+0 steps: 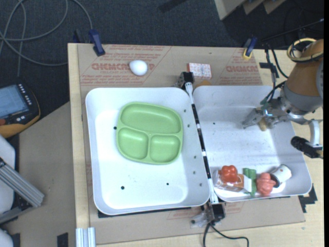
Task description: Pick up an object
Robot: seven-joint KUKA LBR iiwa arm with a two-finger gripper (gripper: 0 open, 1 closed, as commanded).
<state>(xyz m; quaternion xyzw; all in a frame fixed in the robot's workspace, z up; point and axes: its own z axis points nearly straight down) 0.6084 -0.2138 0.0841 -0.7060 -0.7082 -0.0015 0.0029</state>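
bins sit side by side on my desk point(154, 60): the left bin point(103, 184) holds a green divided plate point(150, 133), the right bin point(226, 107) a cluster of small toys point(252, 179) in its near corner. i see the gripper point(261, 118) over the right bin's far side, apart from the toys, jaws spread with nothing between them.

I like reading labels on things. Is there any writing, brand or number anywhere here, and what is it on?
Red block print repeats across the brown cardboard sheet under the white bins; too blurred to read reliably.
The small pink-and-white patterned box has markings too small to read.
The dark handheld screen device is glowing, unreadable.
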